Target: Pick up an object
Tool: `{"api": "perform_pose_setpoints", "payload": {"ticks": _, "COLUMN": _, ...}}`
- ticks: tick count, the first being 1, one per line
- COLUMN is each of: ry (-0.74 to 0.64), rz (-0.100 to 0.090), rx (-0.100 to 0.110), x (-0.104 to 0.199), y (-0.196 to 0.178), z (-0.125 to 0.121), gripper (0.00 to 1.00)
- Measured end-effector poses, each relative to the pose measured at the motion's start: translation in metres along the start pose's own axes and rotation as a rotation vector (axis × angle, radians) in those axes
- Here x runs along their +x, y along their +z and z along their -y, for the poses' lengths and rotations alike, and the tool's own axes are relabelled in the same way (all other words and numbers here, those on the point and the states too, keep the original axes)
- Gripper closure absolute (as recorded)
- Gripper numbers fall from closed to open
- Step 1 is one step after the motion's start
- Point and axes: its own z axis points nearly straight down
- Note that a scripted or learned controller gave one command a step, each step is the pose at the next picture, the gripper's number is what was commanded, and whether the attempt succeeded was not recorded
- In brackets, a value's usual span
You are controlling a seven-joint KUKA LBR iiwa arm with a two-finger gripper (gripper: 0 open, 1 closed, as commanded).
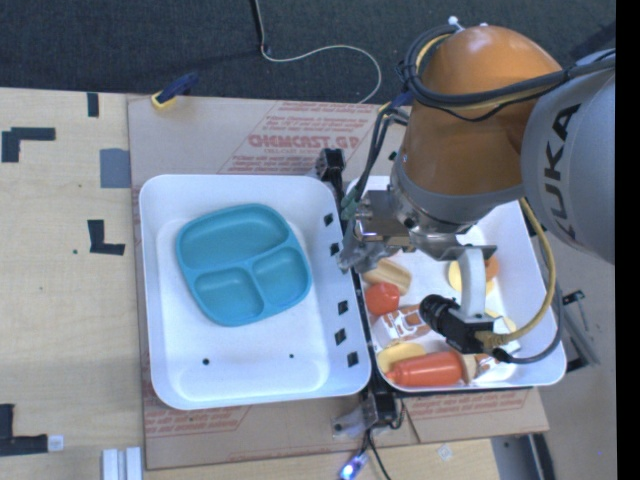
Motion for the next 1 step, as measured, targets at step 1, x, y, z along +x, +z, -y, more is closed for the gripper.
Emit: {"api": "perform_pose_setpoints", "payload": {"ticks": 1, "ry": -0.001, "rz": -0.001, "rx": -0.008, "x": -0.0174, "y": -0.0713, "z": -0.0024, "gripper": 1.00}}
